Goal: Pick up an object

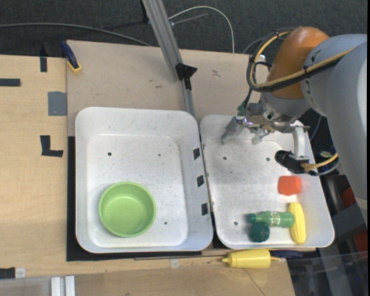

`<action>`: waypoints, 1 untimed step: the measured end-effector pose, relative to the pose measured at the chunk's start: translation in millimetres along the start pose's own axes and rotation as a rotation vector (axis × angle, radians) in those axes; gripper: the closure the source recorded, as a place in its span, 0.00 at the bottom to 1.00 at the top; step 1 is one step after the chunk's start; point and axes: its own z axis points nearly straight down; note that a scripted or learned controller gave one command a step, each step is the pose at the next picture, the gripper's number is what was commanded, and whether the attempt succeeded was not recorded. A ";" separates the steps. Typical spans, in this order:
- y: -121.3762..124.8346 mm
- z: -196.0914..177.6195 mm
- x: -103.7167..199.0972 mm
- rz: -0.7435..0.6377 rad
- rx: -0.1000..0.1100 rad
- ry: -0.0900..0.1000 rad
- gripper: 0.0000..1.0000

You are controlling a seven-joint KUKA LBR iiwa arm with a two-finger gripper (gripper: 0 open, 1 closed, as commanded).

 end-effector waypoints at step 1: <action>-1.6 54.7 0.8 -0.001 0.000 0.000 0.00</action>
